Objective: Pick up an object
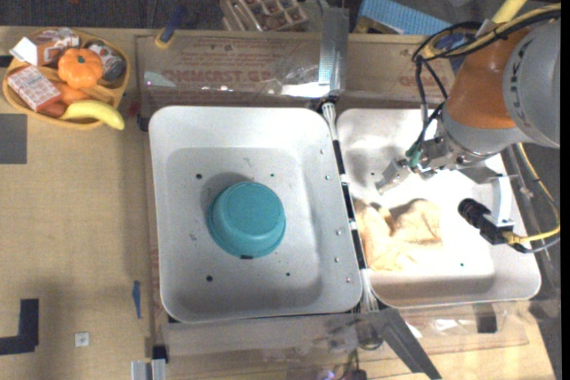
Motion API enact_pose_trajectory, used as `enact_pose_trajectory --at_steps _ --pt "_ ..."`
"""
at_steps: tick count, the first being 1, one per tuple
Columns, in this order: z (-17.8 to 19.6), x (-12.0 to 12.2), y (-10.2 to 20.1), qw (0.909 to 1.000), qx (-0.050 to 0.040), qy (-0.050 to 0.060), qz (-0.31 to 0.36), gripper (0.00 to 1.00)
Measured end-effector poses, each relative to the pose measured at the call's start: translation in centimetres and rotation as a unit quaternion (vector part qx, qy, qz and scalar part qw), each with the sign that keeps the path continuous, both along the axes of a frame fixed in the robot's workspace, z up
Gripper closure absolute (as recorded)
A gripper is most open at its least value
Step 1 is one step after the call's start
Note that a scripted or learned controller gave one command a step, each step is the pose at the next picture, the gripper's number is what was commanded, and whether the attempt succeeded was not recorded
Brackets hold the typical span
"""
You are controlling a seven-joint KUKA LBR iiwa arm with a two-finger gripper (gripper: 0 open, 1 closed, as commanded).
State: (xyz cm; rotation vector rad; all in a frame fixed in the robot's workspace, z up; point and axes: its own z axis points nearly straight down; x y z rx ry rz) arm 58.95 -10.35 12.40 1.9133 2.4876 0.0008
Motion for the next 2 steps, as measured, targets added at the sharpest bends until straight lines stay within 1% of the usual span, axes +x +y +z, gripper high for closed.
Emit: enact_pose_trajectory --at_steps 1,2 --pt "-3.3 -6.1 -1.0 0.9992 0.0007 -0.005 0.040 0.00" --pt "-3.3 -3.7 0.0 0.9988 -0.0013 -0.005 0.049 0.00"
